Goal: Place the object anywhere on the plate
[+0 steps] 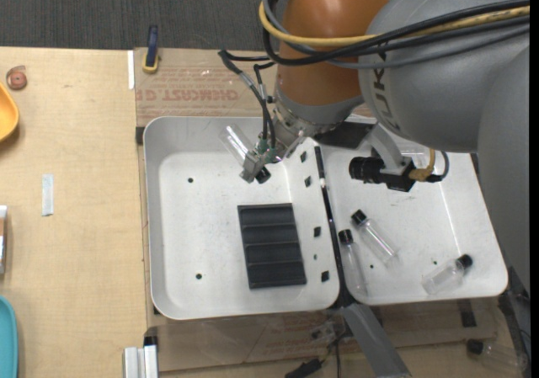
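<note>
Right, the gripper (255, 167) is poised over the upper part of the left bin (168, 199), and a clear vial (235, 143) slants up and to the left from its tip, apparently pinched between the fingers, though its lower end is hidden by them. Below sits the plate (271, 245), a dark ribbed rectangle flat on the bin floor, well apart from the gripper. That vial looks light, stiff and smooth-walled, so probably slippery and breakable; my call is a firm pinch across the middle of the barrel, never the cap. Over in the right bin (472, 208) lie 2 more vials, 1 black-capped (371, 236) near the divider and 1 (446, 274) toward the lower right corner.
</note>
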{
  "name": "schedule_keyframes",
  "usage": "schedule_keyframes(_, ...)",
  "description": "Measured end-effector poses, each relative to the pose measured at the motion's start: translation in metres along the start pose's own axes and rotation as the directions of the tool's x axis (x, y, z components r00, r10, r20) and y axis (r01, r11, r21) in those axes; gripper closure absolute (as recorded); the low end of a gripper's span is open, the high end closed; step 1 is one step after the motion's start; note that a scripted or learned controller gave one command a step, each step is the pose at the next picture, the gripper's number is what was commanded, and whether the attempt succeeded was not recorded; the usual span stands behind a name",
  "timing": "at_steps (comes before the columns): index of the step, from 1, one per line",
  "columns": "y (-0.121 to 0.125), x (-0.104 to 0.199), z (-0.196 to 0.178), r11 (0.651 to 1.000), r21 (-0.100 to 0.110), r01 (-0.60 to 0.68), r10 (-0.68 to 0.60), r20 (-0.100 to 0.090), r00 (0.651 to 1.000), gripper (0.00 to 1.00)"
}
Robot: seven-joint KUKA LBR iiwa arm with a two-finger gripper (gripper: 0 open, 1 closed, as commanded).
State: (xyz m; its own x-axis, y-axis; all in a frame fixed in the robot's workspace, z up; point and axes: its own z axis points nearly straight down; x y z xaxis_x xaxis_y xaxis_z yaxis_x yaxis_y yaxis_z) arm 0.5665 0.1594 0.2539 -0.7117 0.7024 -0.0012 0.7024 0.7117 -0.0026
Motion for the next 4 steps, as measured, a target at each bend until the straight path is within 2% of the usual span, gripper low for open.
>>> schedule_keyframes(1, -0.001, 0.003, -0.004, 0.999, 0.000, -0.036, 0.036, 0.000, 0.999, 1.00)
schedule_keyframes(2, -0.024, 0.004, -0.045, 0.999, -0.001, -0.038, 0.038, 0.000, 0.999, 1.00)
schedule_keyframes(3, 0.019, 0.003, 0.021, 0.993, 0.000, 0.120, -0.120, -0.001, 0.993, 1.00)
schedule_keyframes(4, 0.001, 0.007, -0.007, 0.994, -0.001, 0.112, -0.112, 0.000, 0.994, 1.00)
